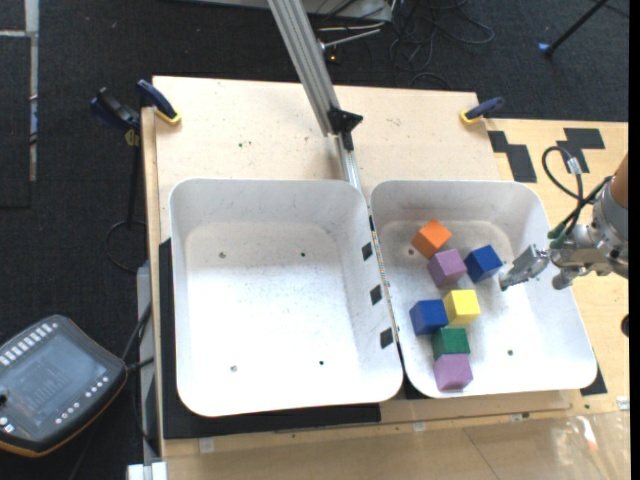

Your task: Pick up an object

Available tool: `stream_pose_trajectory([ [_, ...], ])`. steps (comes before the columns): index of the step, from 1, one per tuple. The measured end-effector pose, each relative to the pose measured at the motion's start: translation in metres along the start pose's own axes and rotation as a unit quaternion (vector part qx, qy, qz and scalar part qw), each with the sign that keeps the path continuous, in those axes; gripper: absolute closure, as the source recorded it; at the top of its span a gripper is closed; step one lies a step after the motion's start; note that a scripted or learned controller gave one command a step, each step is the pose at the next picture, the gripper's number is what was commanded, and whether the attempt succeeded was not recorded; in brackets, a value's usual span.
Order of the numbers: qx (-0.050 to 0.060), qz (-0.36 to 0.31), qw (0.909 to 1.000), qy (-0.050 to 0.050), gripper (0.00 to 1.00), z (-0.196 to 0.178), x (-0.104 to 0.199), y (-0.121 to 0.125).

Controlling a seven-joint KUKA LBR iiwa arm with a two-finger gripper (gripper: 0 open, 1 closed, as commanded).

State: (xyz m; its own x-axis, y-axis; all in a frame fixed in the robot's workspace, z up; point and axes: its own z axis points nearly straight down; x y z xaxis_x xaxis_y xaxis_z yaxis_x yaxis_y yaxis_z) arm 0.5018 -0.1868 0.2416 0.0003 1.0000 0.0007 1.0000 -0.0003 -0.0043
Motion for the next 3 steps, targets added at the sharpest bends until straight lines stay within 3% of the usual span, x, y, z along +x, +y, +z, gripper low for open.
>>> stream_pose_trajectory([
  [2, 0.001, 0.0, 1.0, 0.001, 0.0, 0.105, 0.006, 0.005],
  [3, -0.003, 0.0, 1.0, -0.001, 1.0, 0.091, 0.005, 0.008],
])
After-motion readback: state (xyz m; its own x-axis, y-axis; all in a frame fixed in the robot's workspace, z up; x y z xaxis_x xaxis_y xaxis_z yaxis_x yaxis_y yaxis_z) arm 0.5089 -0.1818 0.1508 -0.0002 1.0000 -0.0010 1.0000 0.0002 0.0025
